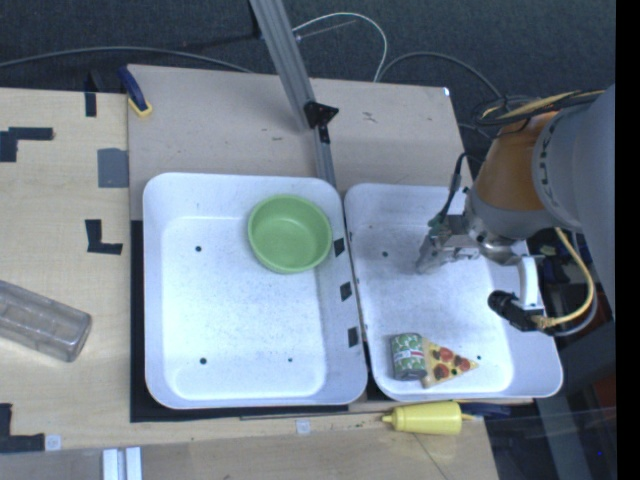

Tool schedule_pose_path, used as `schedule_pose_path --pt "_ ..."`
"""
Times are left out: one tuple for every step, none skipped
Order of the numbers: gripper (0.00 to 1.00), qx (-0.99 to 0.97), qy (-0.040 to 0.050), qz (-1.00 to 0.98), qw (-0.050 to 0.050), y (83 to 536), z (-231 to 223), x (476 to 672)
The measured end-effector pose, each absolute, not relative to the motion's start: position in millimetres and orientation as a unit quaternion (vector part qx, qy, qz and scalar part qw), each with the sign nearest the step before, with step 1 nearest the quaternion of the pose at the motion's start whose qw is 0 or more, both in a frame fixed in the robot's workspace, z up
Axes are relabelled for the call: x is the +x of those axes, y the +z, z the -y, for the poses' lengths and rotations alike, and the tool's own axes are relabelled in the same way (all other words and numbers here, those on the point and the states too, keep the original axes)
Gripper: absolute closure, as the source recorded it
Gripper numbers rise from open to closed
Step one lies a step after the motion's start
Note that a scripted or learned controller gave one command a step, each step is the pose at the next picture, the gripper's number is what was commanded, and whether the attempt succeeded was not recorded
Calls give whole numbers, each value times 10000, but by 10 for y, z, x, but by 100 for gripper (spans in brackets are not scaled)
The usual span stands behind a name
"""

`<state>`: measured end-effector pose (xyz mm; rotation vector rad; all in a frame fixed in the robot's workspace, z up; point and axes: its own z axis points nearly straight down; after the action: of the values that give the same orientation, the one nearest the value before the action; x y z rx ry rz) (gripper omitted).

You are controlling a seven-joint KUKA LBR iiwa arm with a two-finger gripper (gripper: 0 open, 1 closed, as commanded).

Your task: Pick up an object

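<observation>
While the arm (530, 173) reaches in from 3 o'clock, its gripper (436, 256) sits low over the right bin (400, 208), near the bin's middle. Whether its fingers are open or shut, I cannot tell, and nothing can be seen held in them.

A small green can (407, 355) lies in the right bin at about 6 o'clock from the gripper, well apart from it. A pizza slice toy (447, 361) lies touching the can at its 3 o'clock side.

A green bowl (289, 233) sits in the left bin (190, 318), up toward 1 o'clock. A yellow bottle (430, 418) lies on the bench just past the right bin's near edge. A clear tube (38, 320) lies far out at 9 o'clock.
</observation>
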<state>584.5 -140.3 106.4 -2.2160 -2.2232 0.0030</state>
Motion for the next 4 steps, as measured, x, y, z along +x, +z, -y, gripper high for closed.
schedule_pose_path --pt "100 -7064 -10 7078 -16 1632 1381 5947" --pt "100 -7068 -11 7074 -21 2166 1430 5867" --pt "100 -7066 -2 7076 0 2279 1427 5871" --pt "100 -7047 -6 7095 7 2363 926 5978"
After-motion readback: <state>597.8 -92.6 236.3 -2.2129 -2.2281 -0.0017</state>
